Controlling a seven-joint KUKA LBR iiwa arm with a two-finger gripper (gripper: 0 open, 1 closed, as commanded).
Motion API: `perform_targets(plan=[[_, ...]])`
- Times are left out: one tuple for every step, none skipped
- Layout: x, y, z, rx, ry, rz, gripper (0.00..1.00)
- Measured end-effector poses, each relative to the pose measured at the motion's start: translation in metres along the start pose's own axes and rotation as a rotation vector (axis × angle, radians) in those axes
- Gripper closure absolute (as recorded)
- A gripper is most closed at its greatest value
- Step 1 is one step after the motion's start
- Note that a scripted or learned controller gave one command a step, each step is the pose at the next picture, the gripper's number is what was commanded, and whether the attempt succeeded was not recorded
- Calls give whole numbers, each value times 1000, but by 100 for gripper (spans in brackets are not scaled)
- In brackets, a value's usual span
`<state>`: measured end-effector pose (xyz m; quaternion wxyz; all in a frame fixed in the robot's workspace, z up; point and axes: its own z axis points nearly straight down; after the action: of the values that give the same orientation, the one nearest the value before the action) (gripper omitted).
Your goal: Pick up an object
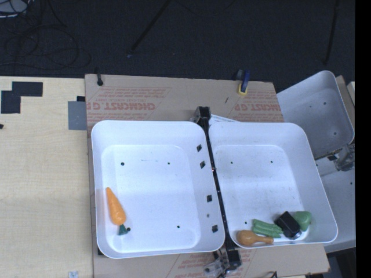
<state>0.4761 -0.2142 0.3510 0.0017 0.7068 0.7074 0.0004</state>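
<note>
Though set side by side on a cardboard sheet (174, 100) atop the wooden bench (40, 172), kept apart by a dark divider strip (210, 178): left bin (151, 178) and right bin (261, 178), both white and shallow. Lying in the left bin near its front-left corner: orange carrot (115, 207), leafy green end toward the front wall. Clustered in the right bin's front-right corner: dark green piece (266, 228), tan gourd-shaped piece (254, 238) just in front of it, black block (287, 224) touching a pale green piece (302, 219). Clipped to the cardboard's far edge: small blue-and-yellow clamp (243, 81). State of the gripper: cannot tell.
</note>
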Motion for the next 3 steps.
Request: perform_targets(plan=[[2,-1,76,11,5,1,100],[0,0,11,0,0,0,100],[0,0,-12,3,1,0,100]])
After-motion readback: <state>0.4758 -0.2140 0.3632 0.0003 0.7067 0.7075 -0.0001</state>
